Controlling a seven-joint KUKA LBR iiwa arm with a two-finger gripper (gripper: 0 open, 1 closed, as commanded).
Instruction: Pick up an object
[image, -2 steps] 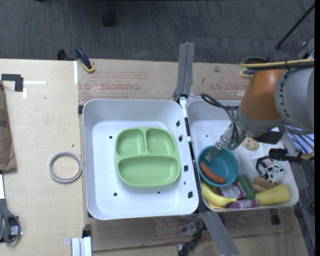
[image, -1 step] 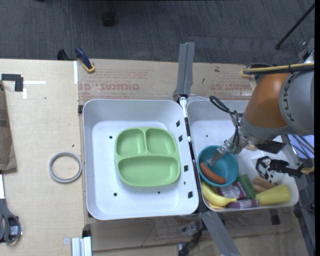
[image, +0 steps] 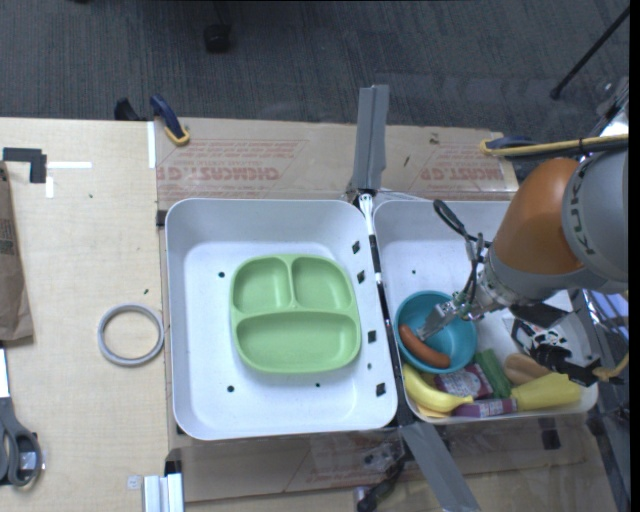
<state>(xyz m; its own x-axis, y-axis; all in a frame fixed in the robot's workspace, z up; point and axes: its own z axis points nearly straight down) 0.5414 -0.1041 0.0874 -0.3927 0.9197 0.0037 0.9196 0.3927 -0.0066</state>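
My gripper (image: 441, 321) reaches down from the right into the right bin (image: 420, 240) and sits over the blue bowl (image: 455, 343), at or just inside its rim. An orange sausage (image: 424, 349) lies along the bowl's left edge, just below and left of the gripper. A yellow banana (image: 433, 396) rests in front of the bowl. To its right are a purple packet (image: 468, 384), a green cucumber (image: 492, 371) and a yellow block (image: 548, 392). The arm's orange band (image: 535, 230) hides the bin's right side.
The left bin (image: 190, 300) holds a green divided plate (image: 295, 314). A grey divider (image: 371, 150) runs between the bins. On the bench to the left lie a grey tape ring (image: 130, 333), scissors (image: 18, 455) and a brown bag (image: 12, 265).
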